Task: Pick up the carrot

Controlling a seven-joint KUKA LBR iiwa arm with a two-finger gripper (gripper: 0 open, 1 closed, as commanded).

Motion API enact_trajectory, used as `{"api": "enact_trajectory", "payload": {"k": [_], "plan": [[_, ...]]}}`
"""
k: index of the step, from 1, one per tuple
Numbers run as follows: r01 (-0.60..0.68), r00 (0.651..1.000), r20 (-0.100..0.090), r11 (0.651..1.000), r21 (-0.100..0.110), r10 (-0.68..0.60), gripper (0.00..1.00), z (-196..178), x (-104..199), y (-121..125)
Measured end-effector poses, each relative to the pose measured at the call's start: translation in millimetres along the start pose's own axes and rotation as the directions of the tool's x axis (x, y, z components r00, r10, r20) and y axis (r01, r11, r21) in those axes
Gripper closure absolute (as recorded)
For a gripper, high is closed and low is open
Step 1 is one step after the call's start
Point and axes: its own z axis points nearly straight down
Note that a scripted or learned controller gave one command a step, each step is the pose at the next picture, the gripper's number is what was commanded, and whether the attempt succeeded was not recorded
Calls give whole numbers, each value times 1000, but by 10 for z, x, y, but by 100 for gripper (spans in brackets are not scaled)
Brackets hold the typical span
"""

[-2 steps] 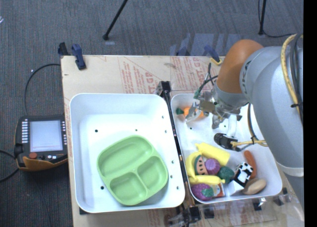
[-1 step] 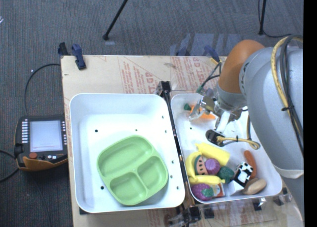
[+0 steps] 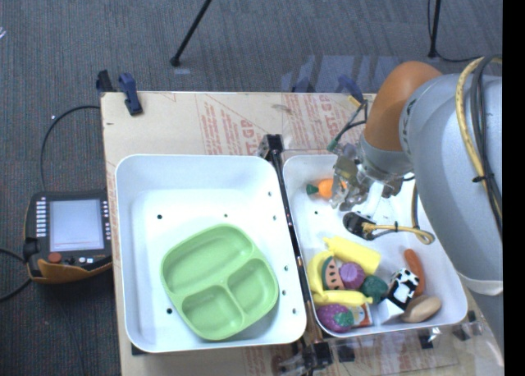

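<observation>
Your grey arm [image 3: 459, 169] reaches over the right white plastic bin [image 3: 308, 194], its tool [image 3: 351, 194] low near the far wall. You cannot tell how wide the tool stands. The small orange carrot with a green tip [image 3: 322, 189] lies just left of it; a descent from here could nudge it away or close beside it.

Tool [image 3: 351, 194] low in right bin [image 3: 443, 272], just beside carrot [image 3: 323, 188] near the far-left corner. Green divided plate [image 3: 218, 281] in left bin [image 3: 139, 202].
</observation>
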Motion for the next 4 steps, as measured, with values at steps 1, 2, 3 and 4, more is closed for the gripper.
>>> {"api": "enact_trajectory", "payload": {"k": [1,2,3,4], "plan": [[1,1000,0,1000,1,-1,0,4,4,-4],[5,1000,1,1000,4,-5,100,-94,1,-4],[7,1000,2,1000,5,-7,0,-89,4,-8],[-68,998,-1,998,-4,68,0,108,-408,-55]]}}
